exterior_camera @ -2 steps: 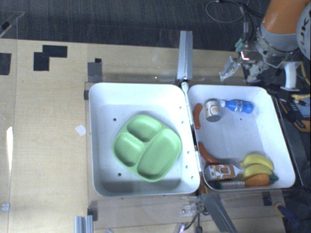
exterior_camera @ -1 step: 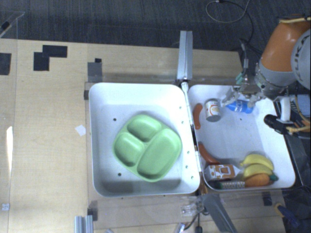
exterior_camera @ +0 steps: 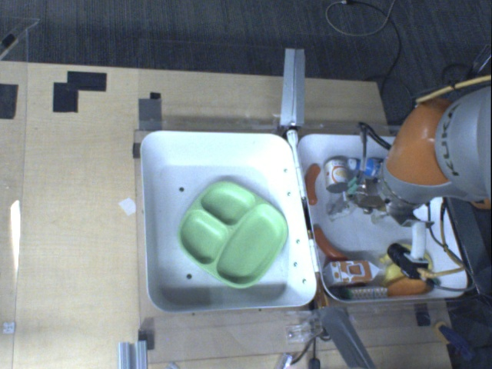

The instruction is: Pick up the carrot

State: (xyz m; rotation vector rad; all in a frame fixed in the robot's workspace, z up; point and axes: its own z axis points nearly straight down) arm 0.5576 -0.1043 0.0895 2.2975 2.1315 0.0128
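The carrot (exterior_camera: 407,287) lies at the near edge of the right bin (exterior_camera: 338,148), beside a banana (exterior_camera: 393,268). It looks like light, stiff, smooth plastic, so I'd pinch across its thick middle. My hand (exterior_camera: 355,193) hovers mid-bin; I cannot tell its spread.

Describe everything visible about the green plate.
The plate is pale green, smooth and matte like plastic, with rounded edges and three shallow compartments: two small ones toward the upper left, one large at the lower right. It lies flat, turned diagonally, near the middle of the left bin, touching only the bin floor.
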